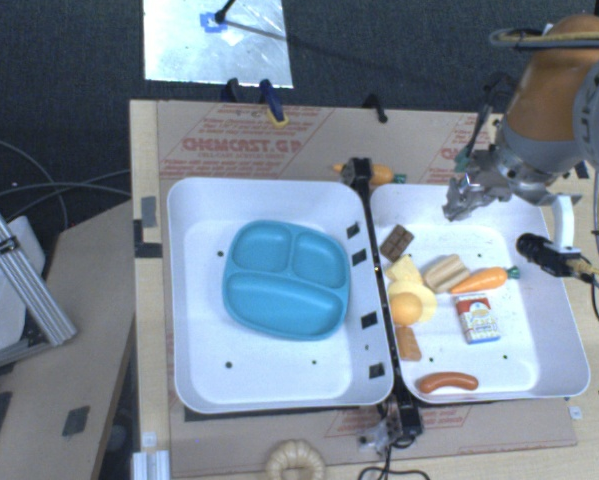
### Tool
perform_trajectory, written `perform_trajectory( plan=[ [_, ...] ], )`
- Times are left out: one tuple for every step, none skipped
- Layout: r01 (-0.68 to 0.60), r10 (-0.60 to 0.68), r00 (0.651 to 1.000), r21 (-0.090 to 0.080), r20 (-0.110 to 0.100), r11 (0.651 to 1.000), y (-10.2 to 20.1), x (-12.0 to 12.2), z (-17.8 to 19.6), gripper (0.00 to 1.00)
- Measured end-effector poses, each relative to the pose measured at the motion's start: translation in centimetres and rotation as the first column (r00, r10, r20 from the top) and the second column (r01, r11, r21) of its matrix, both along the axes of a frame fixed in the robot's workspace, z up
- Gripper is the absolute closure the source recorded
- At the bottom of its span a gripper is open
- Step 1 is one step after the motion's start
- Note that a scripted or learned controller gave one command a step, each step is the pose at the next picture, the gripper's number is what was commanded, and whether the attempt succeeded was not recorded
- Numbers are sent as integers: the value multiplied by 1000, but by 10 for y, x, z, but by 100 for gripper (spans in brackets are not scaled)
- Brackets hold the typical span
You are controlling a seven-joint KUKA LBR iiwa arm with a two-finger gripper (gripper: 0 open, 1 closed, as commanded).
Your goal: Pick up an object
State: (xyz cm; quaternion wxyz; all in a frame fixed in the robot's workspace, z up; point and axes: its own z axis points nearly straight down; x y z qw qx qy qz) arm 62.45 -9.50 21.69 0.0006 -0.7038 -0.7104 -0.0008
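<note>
Nearest us, a sausage [447, 381] lies at the right bin's [539, 368] front edge, well apart from our gripper [463, 204], which hovers over the bin's bare far corner holding nothing. We cannot tell its state. Closest to it lies the carrot [479, 280], likely light, stiff and smooth; we would grasp it across its middle.

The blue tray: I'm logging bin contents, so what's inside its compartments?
The blue tray in the left bin shows three bare compartments. Whatever lies beneath the tray is covered.
</note>
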Motion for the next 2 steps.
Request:
perform_trajectory(
  plan=[
    [-1,1,1000,1,1,1000,52,-15,13,100],
    [1,-1,1000,-1,0,1000,80,-16,0,100]
  ],
)
